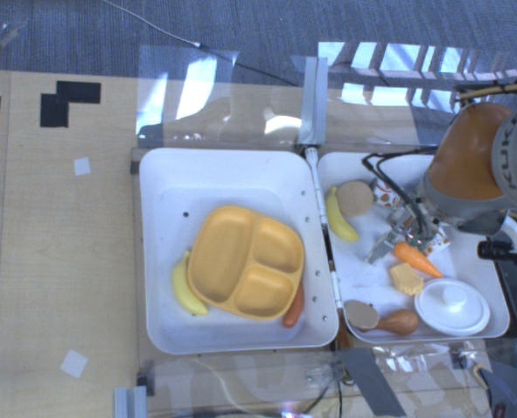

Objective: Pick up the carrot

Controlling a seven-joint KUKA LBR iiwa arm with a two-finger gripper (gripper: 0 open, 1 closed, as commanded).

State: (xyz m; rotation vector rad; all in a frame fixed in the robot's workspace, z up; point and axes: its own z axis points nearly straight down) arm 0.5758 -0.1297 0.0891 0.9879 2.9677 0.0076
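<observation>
The carrot [418, 259] is a short orange cone lying in the right bin [493, 273], its tip pointing down and right. My gripper [391, 243] hangs low over that bin, just left of the carrot's thick end and close to touching it. The grey arm with its orange band comes in from the right above the carrot. I see nothing held in the gripper.
Around the carrot lie a yellow cheese block [406, 279], a white lidded bowl [452, 306], a brown drumstick [387, 321], a banana [340, 216] and a tan round piece [356, 198]. The left bin [163, 233] holds a yellow divided plate [244, 261], a banana [186, 288] and a sausage [293, 307].
</observation>
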